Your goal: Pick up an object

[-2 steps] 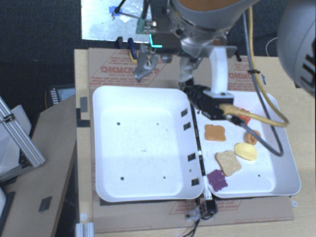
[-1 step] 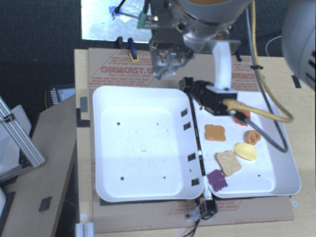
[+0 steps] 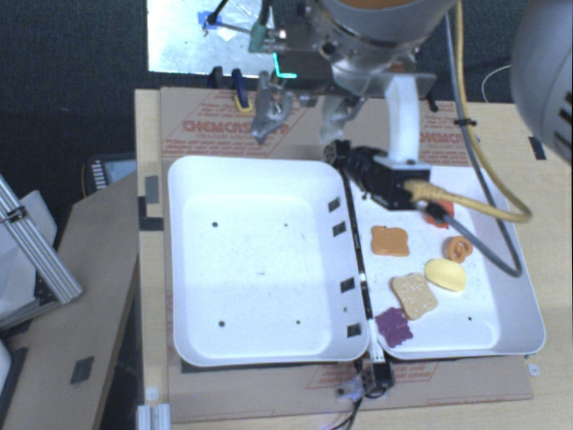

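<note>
Gripper [image 3: 302, 119] near left bin [image 3: 183, 267] far rim

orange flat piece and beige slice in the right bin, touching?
Apart. The camera view shows a strip of white floor of the right bin between the orange piece and the beige slice below it.

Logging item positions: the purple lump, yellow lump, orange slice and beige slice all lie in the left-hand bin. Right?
No. The camera view shows the purple lump, yellow lump, orange slice and beige slice all in the right-hand bin, not the left.
</note>
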